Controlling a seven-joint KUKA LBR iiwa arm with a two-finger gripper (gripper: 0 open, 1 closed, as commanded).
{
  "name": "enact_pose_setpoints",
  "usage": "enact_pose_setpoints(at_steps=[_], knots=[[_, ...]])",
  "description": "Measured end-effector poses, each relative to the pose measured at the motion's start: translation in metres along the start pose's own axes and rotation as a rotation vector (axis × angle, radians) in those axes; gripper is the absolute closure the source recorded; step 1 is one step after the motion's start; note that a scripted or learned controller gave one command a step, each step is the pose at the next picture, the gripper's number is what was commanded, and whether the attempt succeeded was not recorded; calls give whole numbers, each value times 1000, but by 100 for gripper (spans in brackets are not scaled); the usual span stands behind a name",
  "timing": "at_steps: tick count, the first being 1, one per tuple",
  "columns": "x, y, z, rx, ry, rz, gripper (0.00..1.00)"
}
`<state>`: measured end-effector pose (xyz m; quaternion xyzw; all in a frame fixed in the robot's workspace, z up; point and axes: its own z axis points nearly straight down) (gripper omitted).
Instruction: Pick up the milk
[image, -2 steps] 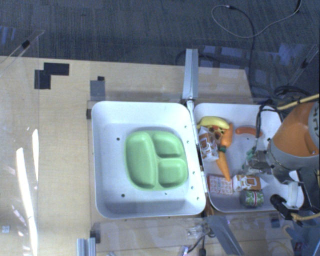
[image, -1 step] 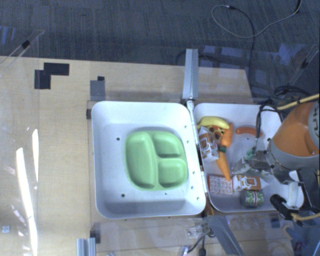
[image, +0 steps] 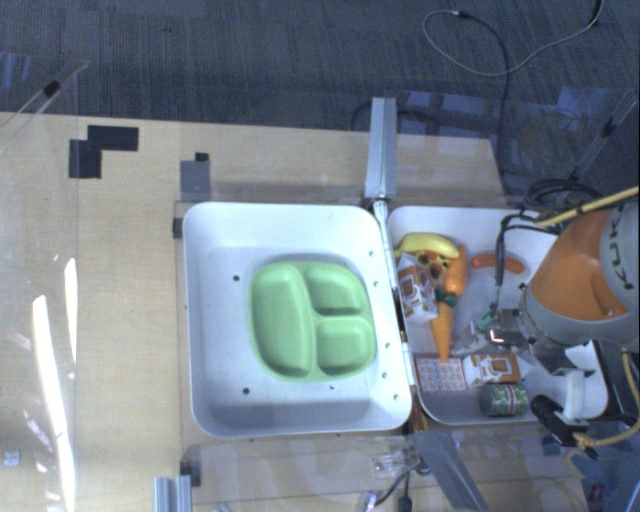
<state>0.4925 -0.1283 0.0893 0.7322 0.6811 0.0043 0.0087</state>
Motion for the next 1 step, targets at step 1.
enact_pose_setpoints(at_steps=[1], knots=[[2, 3, -10, -2, 4, -3, 100]])
